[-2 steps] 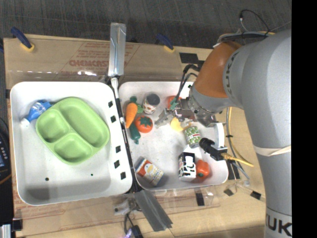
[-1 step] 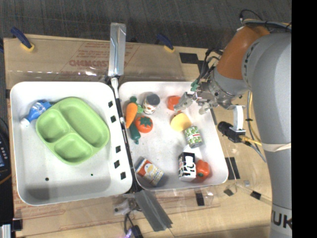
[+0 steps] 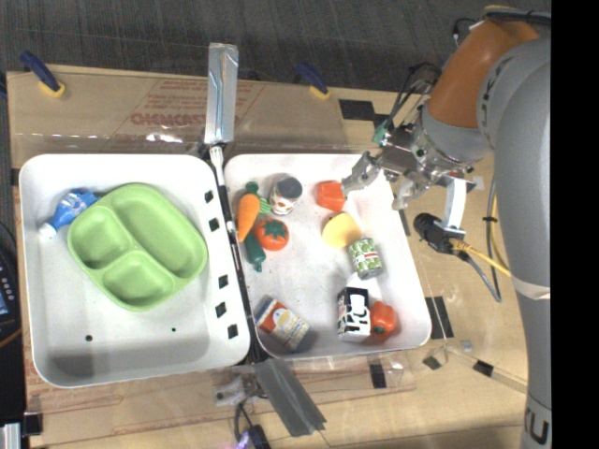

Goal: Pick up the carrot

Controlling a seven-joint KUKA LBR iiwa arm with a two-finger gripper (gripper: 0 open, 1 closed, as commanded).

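Near row: at the near edge of the right bin (image 3: 416,321) you have a tilted can (image 3: 284,324) on the left, and a black-and-white carton (image 3: 353,311) touching a red-orange fruit (image 3: 383,319) on the right.
Middle: a striped green can (image 3: 366,257) lies just beside a yellow lemon (image 3: 341,229), and a tomato (image 3: 273,235) sits further left.
Carrot: the carrot (image 3: 246,213) lies against the right bin's left wall, just left of the tomato, with a small tin (image 3: 285,194) beyond it on the right.
Carrot axis: its long axis runs near-to-far with a slight lean; the green top points far and a little right, and the narrow tip points near and left, toward the divider.
Left bin: a green tray (image 3: 138,243) lies there, with a blue-and-white thing (image 3: 67,208) at its far left; neither is your concern.
Gripper: the gripper (image 3: 381,177) hovers over the far right corner of the right bin, near an orange cup (image 3: 329,195), well apart from the carrot. The jaws look spread and released, with nothing between them.
Risk: you must cross the whole bin. The wall crowds the carrot's left side, so one finger may strike the rim or divider.
Risk two: the tomato and tin sit close, so a wide approach may nudge them or grab the wrong thing. Closing along the long axis would likely let the carrot slip or roll.
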